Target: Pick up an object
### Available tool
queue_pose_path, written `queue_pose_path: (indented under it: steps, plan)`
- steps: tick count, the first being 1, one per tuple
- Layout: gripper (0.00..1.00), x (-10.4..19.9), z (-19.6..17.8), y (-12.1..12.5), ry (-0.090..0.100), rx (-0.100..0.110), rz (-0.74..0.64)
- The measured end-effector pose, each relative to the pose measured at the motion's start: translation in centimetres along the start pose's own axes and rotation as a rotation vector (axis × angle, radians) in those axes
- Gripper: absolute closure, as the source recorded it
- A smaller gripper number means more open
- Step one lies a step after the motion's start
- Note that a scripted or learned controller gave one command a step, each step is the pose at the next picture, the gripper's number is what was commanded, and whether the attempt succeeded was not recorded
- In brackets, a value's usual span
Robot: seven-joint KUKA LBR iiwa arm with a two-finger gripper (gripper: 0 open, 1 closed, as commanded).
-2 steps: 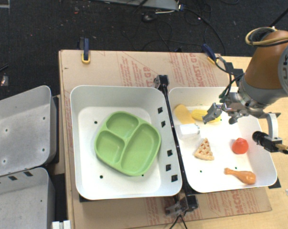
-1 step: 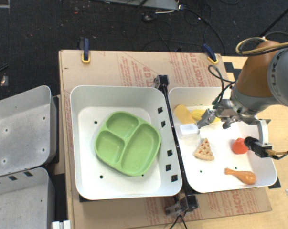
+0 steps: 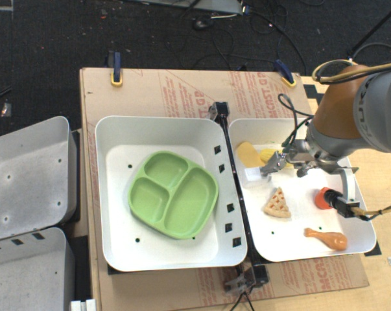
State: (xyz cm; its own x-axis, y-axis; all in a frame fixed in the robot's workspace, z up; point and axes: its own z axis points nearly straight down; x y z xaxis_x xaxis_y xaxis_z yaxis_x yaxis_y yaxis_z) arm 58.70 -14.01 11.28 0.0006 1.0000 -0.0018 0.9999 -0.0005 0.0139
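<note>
The hand [image 3: 277, 164] hangs low over the far left part of the right bin [image 3: 367, 241], just beside the yellow block [image 3: 248, 153]; whether it is spread or pressed together cannot be told from this slant. Nothing is seen held in it. Other candidates lie apart on the bin floor: a pizza slice [image 3: 277, 203] nearer, a red piece [image 3: 323, 198] to its right, a drumstick [image 3: 326, 237] nearest. The yellow block looks the closest target. A good try would centre over it, drop straight, and avoid crowding the bin wall. The green tray [image 3: 174, 194] sits in the left bin [image 3: 111, 173].
</note>
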Motion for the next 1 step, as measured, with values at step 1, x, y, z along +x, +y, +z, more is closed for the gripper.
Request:
queue_pose_path:
  steps: [1]
  plan:
    - [1.00, 0.03, -0.78, 0.04, -0.001, -0.002, 0.001]
